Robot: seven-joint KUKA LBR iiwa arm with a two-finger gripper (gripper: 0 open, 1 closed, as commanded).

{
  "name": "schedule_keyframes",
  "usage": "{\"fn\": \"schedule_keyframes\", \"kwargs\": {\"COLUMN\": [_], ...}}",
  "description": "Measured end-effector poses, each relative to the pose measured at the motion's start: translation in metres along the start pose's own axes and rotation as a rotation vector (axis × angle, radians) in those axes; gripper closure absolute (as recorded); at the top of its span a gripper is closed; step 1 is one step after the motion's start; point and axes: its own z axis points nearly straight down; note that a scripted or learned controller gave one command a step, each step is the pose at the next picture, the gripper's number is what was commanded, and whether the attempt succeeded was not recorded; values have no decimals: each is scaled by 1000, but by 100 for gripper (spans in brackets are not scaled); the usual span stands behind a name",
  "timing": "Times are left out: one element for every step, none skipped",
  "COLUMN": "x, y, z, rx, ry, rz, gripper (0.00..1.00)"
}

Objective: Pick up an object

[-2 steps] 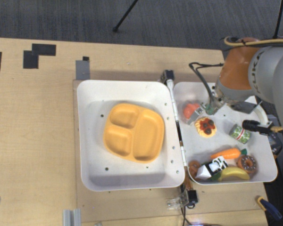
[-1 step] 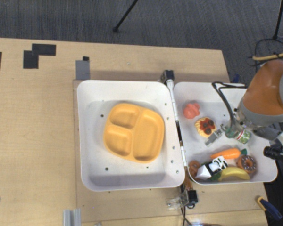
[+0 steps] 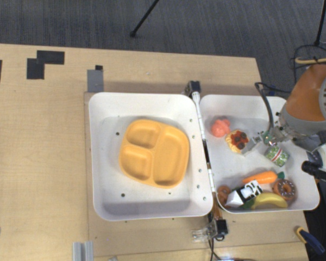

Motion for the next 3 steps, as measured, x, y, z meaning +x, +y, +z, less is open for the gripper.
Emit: {"fn": "schedule_keyframes", "kwargs": {"x": [-10,20,-35], "y": [-37,-6,63], "z": [-1,-2,1], "rx": [-4,-3,-1], "ry": [-6,-9,-4], "rz": [-328,-682,-882], "gripper": [0,0,0]}}
